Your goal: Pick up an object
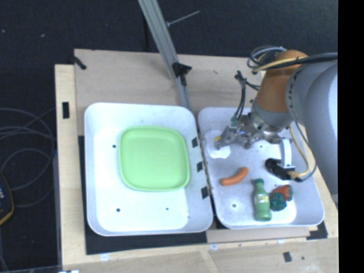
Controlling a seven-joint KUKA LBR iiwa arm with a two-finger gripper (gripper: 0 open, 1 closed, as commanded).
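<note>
The arm reached in over the bin that held the loose things, and the pincer hung low in that bin's far corner, close to the wall shared with the other bin; whether it was released or clenched I could not tell, for the wrist hid too much of it. Just beneath and a touch ahead of the pincer lay a small white lump, hard to make out against the white floor; it looked to be touching the pincer's tip or nearly so, though I saw nothing plainly held. Behind the pincer, back towards the arm's side, lay an orange sausage-shaped piece, near but apart; farther back stood a green bottle, with a teal-and-red item just beside it. Across the shared wall, well away from the pincer, a green plate sat in the other bin.

To my eye the step in hand was the reach onto the white lump, the grasp not yet proven. The next move, I judged, called for a firm close squarely around the lump and then a straight lift clear of the wall; so low a thing could easily slip out.
</note>
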